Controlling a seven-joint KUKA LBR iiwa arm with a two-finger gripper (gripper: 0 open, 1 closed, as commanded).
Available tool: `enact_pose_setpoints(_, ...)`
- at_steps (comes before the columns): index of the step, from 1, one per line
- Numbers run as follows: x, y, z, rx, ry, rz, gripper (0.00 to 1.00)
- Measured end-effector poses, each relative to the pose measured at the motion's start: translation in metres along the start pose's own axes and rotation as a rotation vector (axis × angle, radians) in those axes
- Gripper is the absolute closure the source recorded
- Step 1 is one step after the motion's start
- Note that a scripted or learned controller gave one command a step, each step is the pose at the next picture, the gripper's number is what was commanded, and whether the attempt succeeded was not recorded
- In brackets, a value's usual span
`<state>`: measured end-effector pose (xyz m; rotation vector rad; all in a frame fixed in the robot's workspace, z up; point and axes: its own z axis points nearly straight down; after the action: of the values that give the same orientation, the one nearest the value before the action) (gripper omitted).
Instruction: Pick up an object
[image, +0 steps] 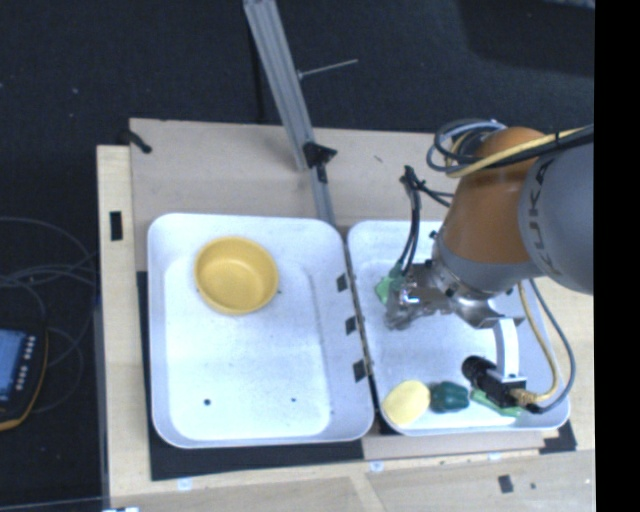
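The end effector (403, 303) hangs over a small green object (384, 289) beside the bin divider (352, 300); its grip state is unclear. The object looks light; pinch its sides.

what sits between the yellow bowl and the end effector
In the camera view, bare white floor of the left bin, then the two bins' meeting rims, separate the yellow bowl from the end effector. No object lies between.

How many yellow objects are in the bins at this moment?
2. A yellow bowl sits in the left bin, upper left. A pale yellow object lies at the right bin's near edge. The arm may hide others.
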<state>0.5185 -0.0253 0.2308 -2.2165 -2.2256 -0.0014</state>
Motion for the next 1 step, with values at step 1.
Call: enact_pose_setpoints(1,0.0491,0.0164,-0.0134,-0.001,0.0,0.001,1.0)
